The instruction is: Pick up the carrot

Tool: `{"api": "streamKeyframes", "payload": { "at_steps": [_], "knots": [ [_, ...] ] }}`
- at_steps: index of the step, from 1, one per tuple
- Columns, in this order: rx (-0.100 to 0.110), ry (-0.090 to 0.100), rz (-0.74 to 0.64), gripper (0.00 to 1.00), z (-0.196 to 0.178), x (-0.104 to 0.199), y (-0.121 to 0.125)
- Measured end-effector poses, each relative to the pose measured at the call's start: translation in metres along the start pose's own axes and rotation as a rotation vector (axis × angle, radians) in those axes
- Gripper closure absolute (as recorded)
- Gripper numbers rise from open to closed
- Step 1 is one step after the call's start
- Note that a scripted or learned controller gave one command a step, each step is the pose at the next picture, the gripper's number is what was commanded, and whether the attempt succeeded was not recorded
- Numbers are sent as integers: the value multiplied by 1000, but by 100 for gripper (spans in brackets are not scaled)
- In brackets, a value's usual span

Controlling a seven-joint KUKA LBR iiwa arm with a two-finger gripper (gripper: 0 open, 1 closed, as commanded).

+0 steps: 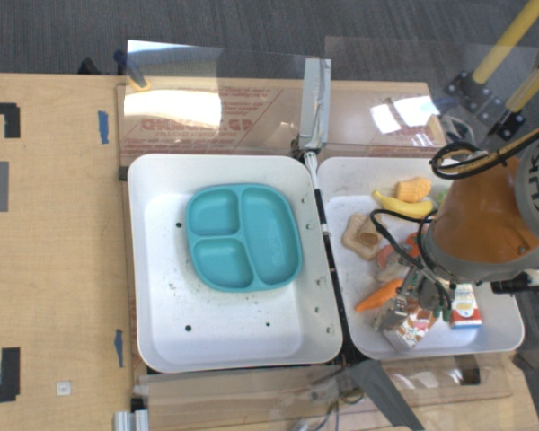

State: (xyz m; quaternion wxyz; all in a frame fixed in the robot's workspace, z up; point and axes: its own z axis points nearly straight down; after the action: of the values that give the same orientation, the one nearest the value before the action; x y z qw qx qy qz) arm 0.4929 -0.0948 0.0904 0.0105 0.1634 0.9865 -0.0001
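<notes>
While my gripper point(411, 296) hovers just right of the small orange carrot point(378, 296) (right-hand white bin point(503, 335)), I cannot tell its finger state.

Tool point(411, 296) fingers hidden under arm wrist; carrot point(377, 296) right end covered; arm point(494, 214) cut by right edge

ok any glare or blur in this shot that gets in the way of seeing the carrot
Camera view: bright glare patches on the clear panels behind the bins, away from the carrot; the carrot is sharp and evenly lit, though the gripper beside it is cluttered.
</notes>
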Motion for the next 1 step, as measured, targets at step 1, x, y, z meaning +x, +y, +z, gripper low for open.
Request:
{"api": "streamKeyframes", "payload": {
  "at_steps": [1],
  "knots": [
    [1, 9, 58, 0, 0, -8, 6]
  ]
}}
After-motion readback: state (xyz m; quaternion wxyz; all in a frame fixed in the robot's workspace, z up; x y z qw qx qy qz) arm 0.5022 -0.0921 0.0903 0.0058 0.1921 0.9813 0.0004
